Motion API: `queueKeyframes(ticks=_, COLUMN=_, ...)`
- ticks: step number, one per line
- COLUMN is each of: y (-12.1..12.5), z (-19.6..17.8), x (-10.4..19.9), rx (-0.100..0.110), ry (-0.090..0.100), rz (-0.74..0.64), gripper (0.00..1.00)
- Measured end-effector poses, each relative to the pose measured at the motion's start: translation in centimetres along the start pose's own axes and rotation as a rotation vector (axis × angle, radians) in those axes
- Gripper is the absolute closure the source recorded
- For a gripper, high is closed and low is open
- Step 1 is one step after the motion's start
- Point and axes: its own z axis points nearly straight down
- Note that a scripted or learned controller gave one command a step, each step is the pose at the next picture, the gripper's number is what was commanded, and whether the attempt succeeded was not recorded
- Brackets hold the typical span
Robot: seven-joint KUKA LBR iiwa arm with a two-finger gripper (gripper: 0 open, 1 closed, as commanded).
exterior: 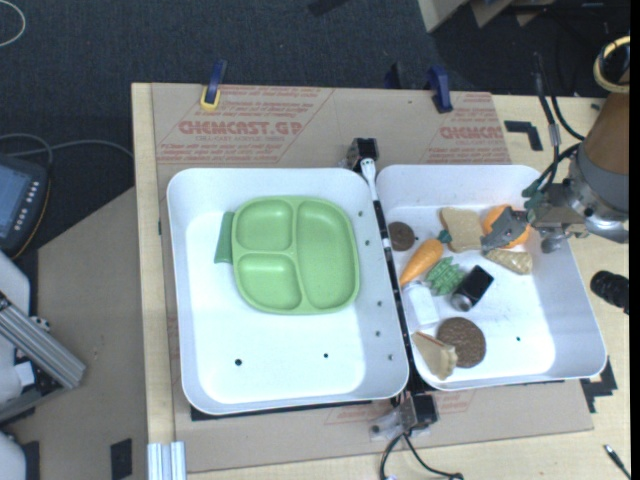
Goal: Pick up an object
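The right bin (570, 318) holds several toy foods. An orange carrot (421, 259) lies near its left wall, with a green broccoli piece (443, 277) and a black block (473, 286) just below it. A tan bread slice (461, 227) and a small brown disc (401, 235) lie toward the back. A brown round patty (464, 339) and a pale wedge (434, 353) sit near the front. My gripper (522, 225) hangs low over the bin's back right, right at a small orange piece (497, 219) beside a beige lump (511, 261). Its own body hides how it meets the orange piece.
The left bin (200, 298) carries a green divided plate (296, 254). A black hinge strip (385, 268) runs between the two bins. The cardboard bench sheet (250, 118) surrounds them, with clamps at its far edge. Cables hang near the arm at the right.
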Motion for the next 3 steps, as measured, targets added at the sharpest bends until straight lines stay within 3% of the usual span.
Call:
queueKeyframes(ticks=1, y=0.2, z=-0.6, x=0.0, rx=-0.012, ry=-0.002, rz=-0.002, gripper=0.00)
queueKeyframes(ticks=3, y=-1.1, z=8.9, x=0.9, rx=-0.005, ry=0.000, rz=-0.002, gripper=0.00)
